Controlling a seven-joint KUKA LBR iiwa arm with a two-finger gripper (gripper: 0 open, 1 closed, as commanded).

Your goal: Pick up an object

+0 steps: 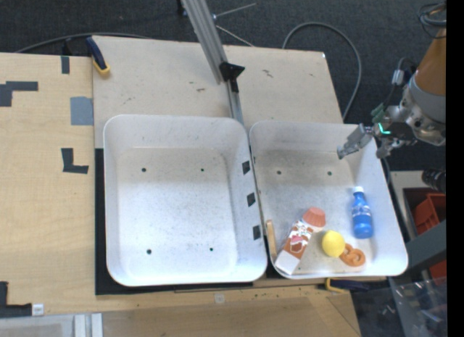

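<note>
My gripper (pixel 367 145) hangs over the far right corner of the right bin (pixel 290 147), open, with nothing between its fingers. Several objects lie in that bin's near right part, well below the gripper. A blue bottle (pixel 361 214) with a white cap lies closest to it. A yellow lemon-like ball (pixel 333 243) sits beside an orange ring-shaped piece (pixel 353 256). A red and white carton (pixel 294 247) lies tilted against the front wall, with a salmon-coloured piece (pixel 314 217) at its upper end.
The left bin (pixel 174 198) adjoins the right one. A thin wooden stick (pixel 270 236) leans at the divide between them. A slanted metal pole (pixel 206 24) rises behind the bins. A yellow and blue clamp (pixel 98 56) lies on the board at back left.
</note>
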